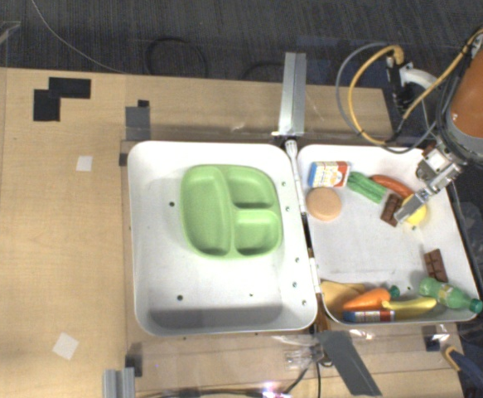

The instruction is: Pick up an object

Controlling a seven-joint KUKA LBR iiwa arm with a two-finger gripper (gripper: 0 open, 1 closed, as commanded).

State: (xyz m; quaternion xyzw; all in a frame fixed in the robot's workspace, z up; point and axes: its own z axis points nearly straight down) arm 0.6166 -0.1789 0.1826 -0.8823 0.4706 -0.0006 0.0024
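Note:
My gripper (pixel 412 206) hangs low over the upper right part of the right bin (pixel 365 251), reaching in from the right. Its tip sits between a small brown block (pixel 390 210) on its left and a yellow item (pixel 419 215) just beneath it. Whether either is gripped is unclear. Close by, to the upper left, lie a green stick (pixel 366 187) and an orange-red piece (pixel 391 184). A small white carton (pixel 328 174) and a tan round disc (pixel 324 205) lie at the bin's left side.
Along the right bin's front edge lie a carrot (pixel 365 298), a yellow banana (pixel 408 306) and a green bottle (pixel 449 295); a brown bar (pixel 434 264) is at the right wall. The left bin (pixel 154 247) holds a green divided tray (pixel 229 210). Cables loop behind the right bin.

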